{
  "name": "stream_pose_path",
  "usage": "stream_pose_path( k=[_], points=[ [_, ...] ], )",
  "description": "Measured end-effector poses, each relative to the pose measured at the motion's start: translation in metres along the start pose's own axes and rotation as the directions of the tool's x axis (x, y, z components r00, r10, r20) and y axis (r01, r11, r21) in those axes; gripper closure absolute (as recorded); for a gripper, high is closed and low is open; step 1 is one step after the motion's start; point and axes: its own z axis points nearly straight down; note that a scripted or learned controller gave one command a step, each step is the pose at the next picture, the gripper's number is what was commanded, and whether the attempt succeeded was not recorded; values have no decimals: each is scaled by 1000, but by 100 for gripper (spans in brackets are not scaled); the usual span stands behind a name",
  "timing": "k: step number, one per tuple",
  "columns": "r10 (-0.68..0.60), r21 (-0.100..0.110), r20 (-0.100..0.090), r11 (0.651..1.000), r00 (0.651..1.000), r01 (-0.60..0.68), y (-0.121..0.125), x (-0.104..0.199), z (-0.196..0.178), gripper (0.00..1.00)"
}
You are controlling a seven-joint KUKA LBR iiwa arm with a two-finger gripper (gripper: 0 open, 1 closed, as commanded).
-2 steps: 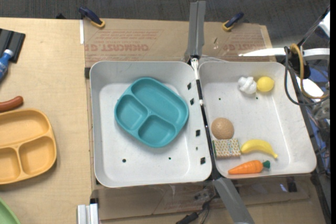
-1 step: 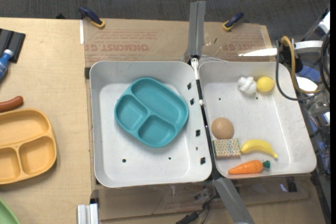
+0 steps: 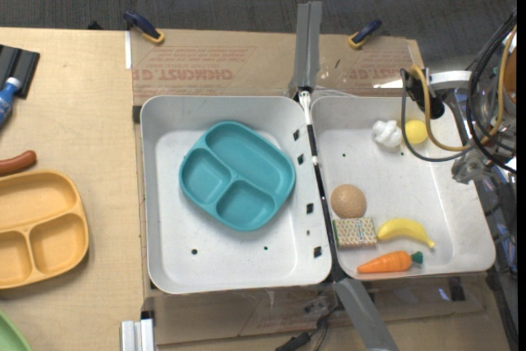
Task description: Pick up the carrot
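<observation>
The orange carrot (image 3: 385,262) with a green stub end lies flat along the front wall of the right bin (image 3: 460,201), pointing left. Nothing touches it from above. Part of the arm (image 3: 491,145), with looping cables, hangs over the right bin's far right side, well apart from the carrot.
Just behind the carrot in the right bin lie a yellow banana (image 3: 406,231), a small speckled block (image 3: 355,233) and a brown ball (image 3: 348,200). A white lump (image 3: 386,133) and a yellow ball (image 3: 416,132) sit at the back. A teal divided plate (image 3: 237,175) lies in the left bin.
</observation>
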Motion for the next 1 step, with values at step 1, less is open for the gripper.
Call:
stream_pose_path(
  k=[1],
  points=[
    [102,4,-7,995,995,-102,27,-27,-145,100]
  ],
)
